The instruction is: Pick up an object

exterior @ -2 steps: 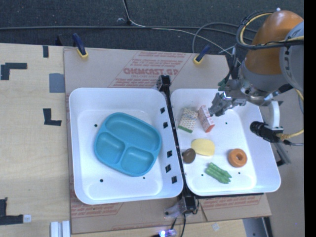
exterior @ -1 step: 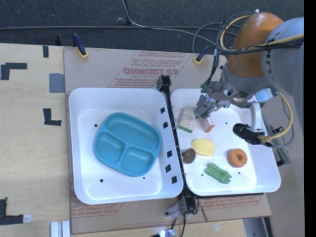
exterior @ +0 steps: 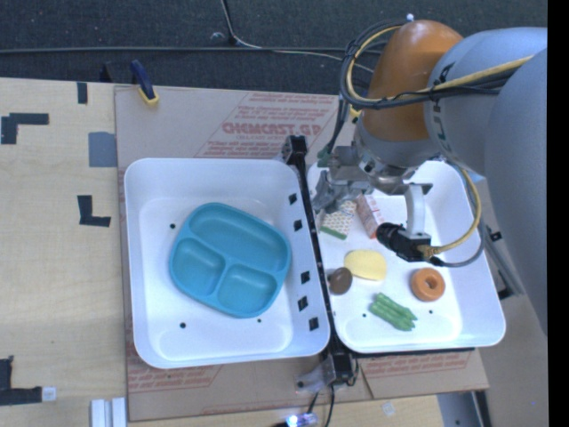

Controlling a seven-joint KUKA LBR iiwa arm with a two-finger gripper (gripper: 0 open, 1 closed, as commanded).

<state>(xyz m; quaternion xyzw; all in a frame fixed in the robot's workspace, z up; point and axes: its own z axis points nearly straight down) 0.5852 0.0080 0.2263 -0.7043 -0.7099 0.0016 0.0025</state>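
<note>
My gripper (exterior: 331, 199) hangs low over the far left part of the right bin (exterior: 480, 327), close to the divider. Just below it lie a small green and white piece (exterior: 334, 230) and a red and white packet (exterior: 367, 217). Nearer the front of the same bin are a pale yellow lump (exterior: 365, 264), a small brown piece (exterior: 340, 280), an orange ring (exterior: 428, 285) and a green pod (exterior: 392, 312). I see nothing held in the gripper.
A blue divided plate (exterior: 230, 258) lies in the left bin (exterior: 147, 194). The grey arm with its orange band (exterior: 404, 78) covers the far right of the right bin. A black cable (exterior: 418, 243) loops over that bin.
</note>
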